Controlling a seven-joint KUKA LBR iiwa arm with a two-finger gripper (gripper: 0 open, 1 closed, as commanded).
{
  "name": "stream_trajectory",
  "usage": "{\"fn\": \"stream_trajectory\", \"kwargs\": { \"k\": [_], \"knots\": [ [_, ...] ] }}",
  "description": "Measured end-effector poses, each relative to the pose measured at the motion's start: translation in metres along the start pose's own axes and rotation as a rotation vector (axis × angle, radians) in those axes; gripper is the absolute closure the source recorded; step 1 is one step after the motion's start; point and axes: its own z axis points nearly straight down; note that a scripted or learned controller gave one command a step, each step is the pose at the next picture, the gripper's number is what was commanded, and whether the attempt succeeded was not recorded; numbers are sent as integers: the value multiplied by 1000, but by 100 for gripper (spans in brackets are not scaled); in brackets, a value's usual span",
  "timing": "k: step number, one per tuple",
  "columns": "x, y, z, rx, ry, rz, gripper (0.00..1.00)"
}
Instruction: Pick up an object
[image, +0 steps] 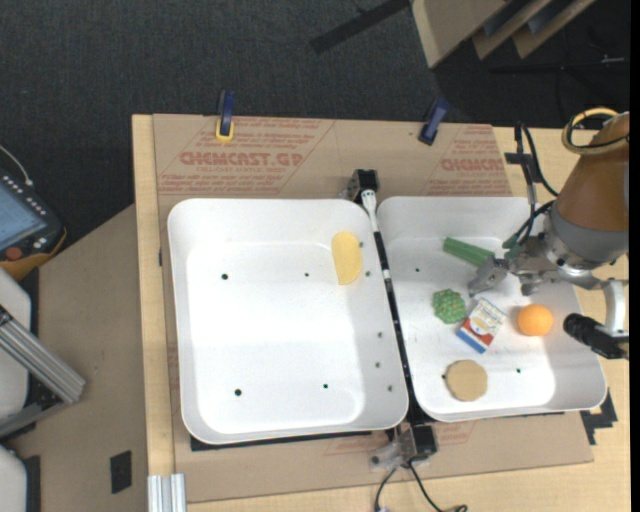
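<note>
The right bin (570, 390) holds a long green stick (463, 250), a bumpy green ball (449, 305), a small red, white and blue box (482, 324), an orange ball (535, 320) and a tan round disc (466, 380). A yellow oblong piece (347, 258) lies at the right side of the left bin (260, 400). My gripper (488, 275) reaches in from the right. It hovers just right of the green stick's end and above the small box. It stands open with nothing between its fingers.
The two bins meet at a black divider (385, 300) with a clamp at each end. Cardboard (300, 150) lies under both bins. The arm's grey and orange wrist (590, 220) overhangs the right bin's right edge.
</note>
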Motion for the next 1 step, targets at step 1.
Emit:
{"fn": "stream_trajectory", "kwargs": {
  "k": [1],
  "knots": [
    [43,-37,32,-34,-19,8,0]
  ]
}}
